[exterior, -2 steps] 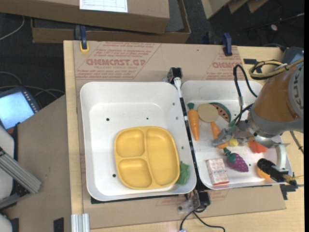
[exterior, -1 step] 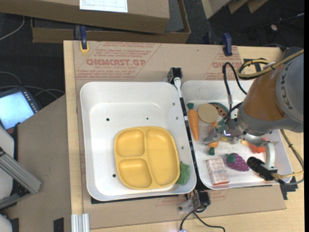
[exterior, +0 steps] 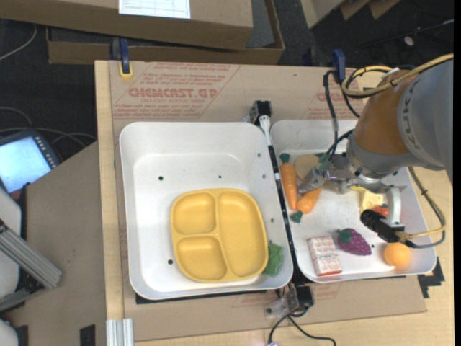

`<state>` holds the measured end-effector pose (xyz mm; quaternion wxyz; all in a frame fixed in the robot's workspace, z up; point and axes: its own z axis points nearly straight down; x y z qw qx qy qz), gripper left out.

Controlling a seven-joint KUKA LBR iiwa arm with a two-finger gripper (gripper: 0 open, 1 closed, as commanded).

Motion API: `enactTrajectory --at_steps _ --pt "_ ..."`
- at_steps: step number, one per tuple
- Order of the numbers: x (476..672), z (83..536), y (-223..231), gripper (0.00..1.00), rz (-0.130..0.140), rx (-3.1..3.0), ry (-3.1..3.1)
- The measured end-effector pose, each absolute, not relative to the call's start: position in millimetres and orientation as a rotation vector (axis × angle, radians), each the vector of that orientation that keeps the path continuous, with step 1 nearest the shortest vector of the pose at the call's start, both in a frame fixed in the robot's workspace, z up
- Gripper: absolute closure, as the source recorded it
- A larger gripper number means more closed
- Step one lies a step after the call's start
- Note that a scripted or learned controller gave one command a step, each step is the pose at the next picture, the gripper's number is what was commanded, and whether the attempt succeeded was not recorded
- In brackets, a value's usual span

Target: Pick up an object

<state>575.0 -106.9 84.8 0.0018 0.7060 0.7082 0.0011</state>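
Observation:
The right bin (exterior: 425, 265) holds several toy foods. A long orange carrot (exterior: 289, 182) lies along its left wall, with a shorter orange piece (exterior: 308, 202) beside it. My gripper (exterior: 318, 181) is low over the bin's left part, just above and to the right of the shorter orange piece, close to or touching it. A purple grape bunch (exterior: 354, 241), a red and white box (exterior: 325, 256) and an orange fruit (exterior: 397, 254) lie along the bin's near side, apart from the gripper.
The left bin (exterior: 144, 150) holds a yellow divided plate (exterior: 217, 234), with a green leafy thing (exterior: 274, 259) at the plate's right edge. The arm's grey and orange body (exterior: 392, 125) covers the right bin's far right part. A divider ridge (exterior: 274, 179) separates the bins.

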Motion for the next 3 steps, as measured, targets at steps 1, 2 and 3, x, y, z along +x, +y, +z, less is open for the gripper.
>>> enactTrajectory --at_steps 1,2,3 --pt "483.5 83.8 -121.3 0.00 -0.008 2.233 2.221" --pt "488.6 94.7 -120.3 1.00 0.000 2.222 2.218" --pt "488.5 94.1 -120.3 0.00 0.000 2.223 2.218"
